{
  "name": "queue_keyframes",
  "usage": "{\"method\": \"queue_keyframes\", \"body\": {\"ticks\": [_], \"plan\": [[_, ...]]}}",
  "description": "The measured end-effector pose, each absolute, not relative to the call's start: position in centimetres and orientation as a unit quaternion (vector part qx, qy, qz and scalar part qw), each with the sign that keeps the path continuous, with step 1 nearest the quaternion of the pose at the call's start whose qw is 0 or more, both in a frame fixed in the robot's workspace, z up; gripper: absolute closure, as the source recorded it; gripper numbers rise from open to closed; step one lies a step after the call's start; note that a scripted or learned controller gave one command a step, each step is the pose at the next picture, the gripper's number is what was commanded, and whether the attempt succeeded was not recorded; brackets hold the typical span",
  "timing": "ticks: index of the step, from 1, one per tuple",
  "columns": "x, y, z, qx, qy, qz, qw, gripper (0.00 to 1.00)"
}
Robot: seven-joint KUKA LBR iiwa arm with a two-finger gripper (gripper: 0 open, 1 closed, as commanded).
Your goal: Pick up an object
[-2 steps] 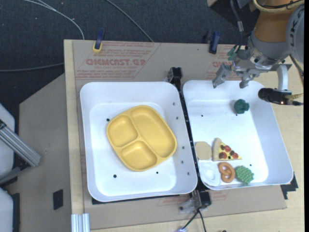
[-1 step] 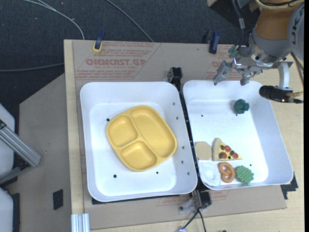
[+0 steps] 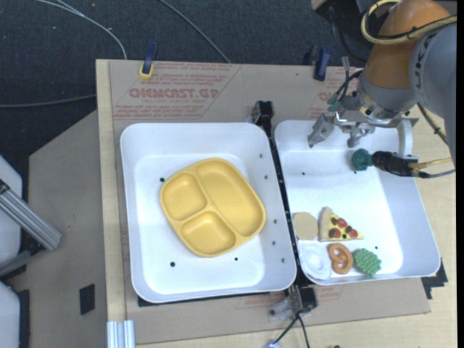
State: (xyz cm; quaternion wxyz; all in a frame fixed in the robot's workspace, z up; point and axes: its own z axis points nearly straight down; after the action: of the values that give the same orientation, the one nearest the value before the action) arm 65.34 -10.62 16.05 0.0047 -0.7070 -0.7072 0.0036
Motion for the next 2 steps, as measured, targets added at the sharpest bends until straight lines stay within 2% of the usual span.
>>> {"method": "queue_keyframes", "body": {"ticks": [1, 2], "plan": [[65.7, -9.7, 11.0, -0.707, -0.707, 0.0016, 0.002, 0.0], [65.6, -9.7, 8.2, -0.707, -0.707, 0.0016, 0.002, 0.0]]}}
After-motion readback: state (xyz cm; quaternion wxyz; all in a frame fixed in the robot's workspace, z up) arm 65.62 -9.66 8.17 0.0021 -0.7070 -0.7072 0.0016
